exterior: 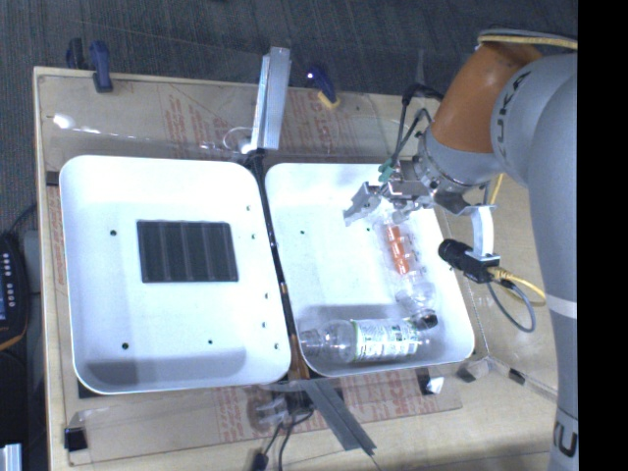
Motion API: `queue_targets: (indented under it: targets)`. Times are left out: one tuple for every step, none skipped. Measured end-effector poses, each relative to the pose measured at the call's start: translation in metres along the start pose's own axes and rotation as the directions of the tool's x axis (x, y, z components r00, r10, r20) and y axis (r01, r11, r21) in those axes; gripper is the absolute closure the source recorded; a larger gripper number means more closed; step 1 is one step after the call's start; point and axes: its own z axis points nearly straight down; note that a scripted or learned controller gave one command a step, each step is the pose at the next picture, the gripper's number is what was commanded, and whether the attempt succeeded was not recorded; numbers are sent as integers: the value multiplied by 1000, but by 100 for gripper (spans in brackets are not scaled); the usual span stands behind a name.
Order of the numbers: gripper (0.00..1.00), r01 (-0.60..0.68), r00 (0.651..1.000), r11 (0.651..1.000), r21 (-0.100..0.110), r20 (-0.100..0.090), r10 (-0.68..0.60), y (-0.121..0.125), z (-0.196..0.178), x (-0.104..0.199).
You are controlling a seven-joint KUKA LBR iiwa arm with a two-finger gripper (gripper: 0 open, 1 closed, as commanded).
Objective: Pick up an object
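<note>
My gripper (376, 202) hangs over the far part of the right bin (314, 253), reaching in from the right. Just below it lies a clear plastic bottle with an orange label (399, 250), stretching toward the bin's near right corner, its upper end close under the gripper. I cannot tell whether the two touch. A second clear bottle with a green and white label (365, 340) lies on its side along the bin's near wall.
The left bin (98, 263) holds a flat dark grey ridged block (186, 251). A metal bar (270, 96) stands behind the divide between the bins. A black cable plug (461, 256) and yellow wire hang off the arm beside the right bin's right wall.
</note>
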Motion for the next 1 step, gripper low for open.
queue_targets:
  targets:
    - [0, 139, 990, 990, 0, 0, -139, 3, 58, -27]
